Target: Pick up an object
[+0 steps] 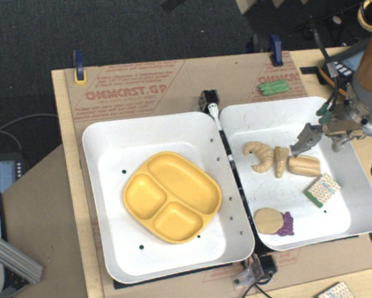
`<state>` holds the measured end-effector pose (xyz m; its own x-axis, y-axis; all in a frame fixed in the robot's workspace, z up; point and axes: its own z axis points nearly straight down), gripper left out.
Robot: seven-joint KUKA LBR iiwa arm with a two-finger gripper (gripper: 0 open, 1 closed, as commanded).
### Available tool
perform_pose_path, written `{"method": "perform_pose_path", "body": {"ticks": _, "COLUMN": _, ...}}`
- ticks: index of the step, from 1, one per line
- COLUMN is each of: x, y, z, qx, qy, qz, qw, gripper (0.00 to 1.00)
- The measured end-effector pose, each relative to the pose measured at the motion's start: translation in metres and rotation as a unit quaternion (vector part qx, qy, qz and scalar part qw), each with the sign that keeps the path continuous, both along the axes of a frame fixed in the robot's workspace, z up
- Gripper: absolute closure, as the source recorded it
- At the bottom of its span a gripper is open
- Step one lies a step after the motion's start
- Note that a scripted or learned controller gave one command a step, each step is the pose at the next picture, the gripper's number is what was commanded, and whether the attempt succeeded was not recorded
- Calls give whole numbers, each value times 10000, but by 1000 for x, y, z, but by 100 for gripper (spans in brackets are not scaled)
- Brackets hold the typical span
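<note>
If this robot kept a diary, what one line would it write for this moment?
phase: reaching | gripper: above right bin, over tan block | holding: nothing seen | left bin: yellow tray

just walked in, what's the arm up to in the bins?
The arm's hand hangs over the right bin, just above a tan block and beside some curved tan pieces. Nothing sits between its fingers. A patterned square and a tan disc with a purple bit lie nearer the front. The left bin holds a yellow divided tray.
</note>
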<state>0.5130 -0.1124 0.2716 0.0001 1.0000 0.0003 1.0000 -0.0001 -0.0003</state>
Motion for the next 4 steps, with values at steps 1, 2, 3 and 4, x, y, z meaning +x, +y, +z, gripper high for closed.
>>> {"method": "perform_pose_path", "body": {"ticks": 1, "x": 58, "y": -16, "z": -172, "qx": -16, "qy": -53, "qz": -3, "qw": 10000, "gripper": 0}}
{"method": "perform_pose_path", "body": {"ticks": 2, "x": 49, "y": -42, "z": -182, "qx": 9, "qy": -46, "qz": -6, "qw": 10000, "gripper": 0}}
{"method": "perform_pose_path", "body": {"ticks": 3, "x": 104, "y": -3, "z": -182, "qx": -14, "qy": -63, "qz": 26, "qw": 10000, "gripper": 0}}
{"method": "perform_pose_path", "body": {"ticks": 4, "x": 118, "y": -60, "z": -184, "qx": -26, "qy": -45, "qz": -13, "qw": 10000, "gripper": 0}}
